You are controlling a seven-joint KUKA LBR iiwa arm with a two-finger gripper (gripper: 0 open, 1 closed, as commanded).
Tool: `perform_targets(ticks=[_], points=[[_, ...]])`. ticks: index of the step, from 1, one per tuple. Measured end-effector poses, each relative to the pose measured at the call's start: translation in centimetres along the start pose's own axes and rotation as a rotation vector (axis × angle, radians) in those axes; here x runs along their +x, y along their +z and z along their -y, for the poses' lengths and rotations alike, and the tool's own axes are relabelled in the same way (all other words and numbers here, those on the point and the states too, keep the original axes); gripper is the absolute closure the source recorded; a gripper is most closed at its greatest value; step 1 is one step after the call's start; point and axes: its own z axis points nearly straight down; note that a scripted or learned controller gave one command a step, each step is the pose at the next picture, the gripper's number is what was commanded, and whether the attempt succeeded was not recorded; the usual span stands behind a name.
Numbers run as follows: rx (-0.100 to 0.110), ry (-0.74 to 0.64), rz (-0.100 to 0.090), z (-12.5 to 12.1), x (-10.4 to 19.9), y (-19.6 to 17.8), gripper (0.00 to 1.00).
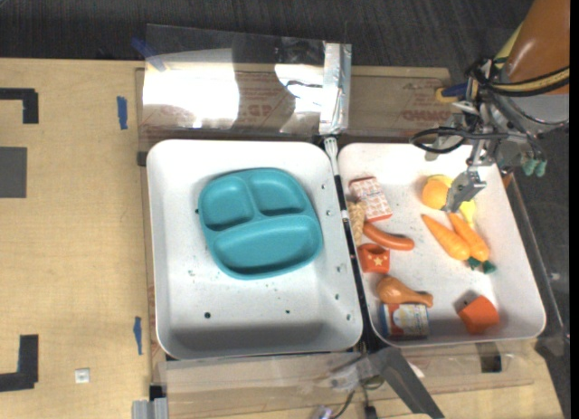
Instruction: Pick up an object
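Crowding the right-hand shallow white bin (529, 268), about 8 toy foods leave the arm little room for a clean pick. Taking that bin as the landmark and working from its near edge to its far edge: a small printed can (407, 320) lies at the near rim, with an orange plastic wedge (479, 312) toward the near right corner and a brown toy drumstick (403, 294) just beyond the can. Farther in sit a red-orange cube (374, 259), a toy sausage (389, 237) and a printed snack packet (370, 198) along the bin's left wall. Two orange plastic carrots (460, 236) lie side by side right of centre, and a yellow rounded fruit (437, 192) rests near the far rim, touching or nearly touching them. The grey two-finger gripper (460, 196) hangs over that cluster, between fruit and carrots; whether its fingers are parted or closed cannot be told, and nothing is seen between them. The likely risk: a descent here could land on 2 items at once, wedging a finger between them, or nudge the round fruit so it rolls clear.
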Motion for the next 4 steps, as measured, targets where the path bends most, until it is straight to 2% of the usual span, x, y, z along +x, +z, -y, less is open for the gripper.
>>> perform_targets(ticks=[1, 2, 3, 4], points=[[0.001, -0.166, 0.003, 2.2, 1.4, 16.4, 0.0], [0.001, -0.144, 0.005, 1.7, 3.5, 17.3, 0.0], [0.004, -0.145, 0.022, 1.6, 3.0, 15.9, 1.0], [0.0, -0.176, 0.014, -6.4, -0.5, -2.6, 1.0]])
